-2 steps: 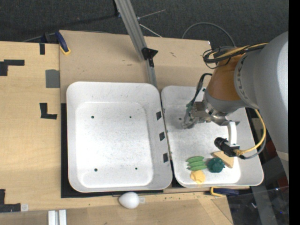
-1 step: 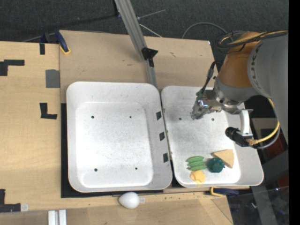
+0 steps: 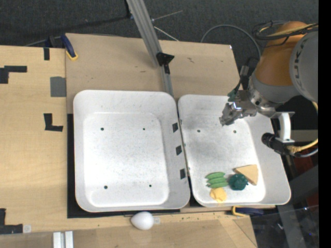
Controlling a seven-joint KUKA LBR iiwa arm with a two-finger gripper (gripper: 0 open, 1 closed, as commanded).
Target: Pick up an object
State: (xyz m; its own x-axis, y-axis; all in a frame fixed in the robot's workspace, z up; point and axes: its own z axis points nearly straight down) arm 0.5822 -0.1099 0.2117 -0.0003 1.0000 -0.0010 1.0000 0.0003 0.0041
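Hovering over right bin (image 3: 269,154) far end: gripper (image 3: 228,118), jaw state impossible to tell. Well nearer than jaws, clustered at bin's near end: green pod (image 3: 216,179), yellow piece (image 3: 219,194), dark-green lump (image 3: 238,182), tan wedge (image 3: 248,172).

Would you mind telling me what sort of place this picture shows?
Most likely a robot grasping test bench in a lab: two white bins on a plywood bench, an arm reaching in, and small toy pieces to pick.

Glossy white plastic bins (image 3: 124,99) sit on a matt wooden bench (image 3: 119,61).
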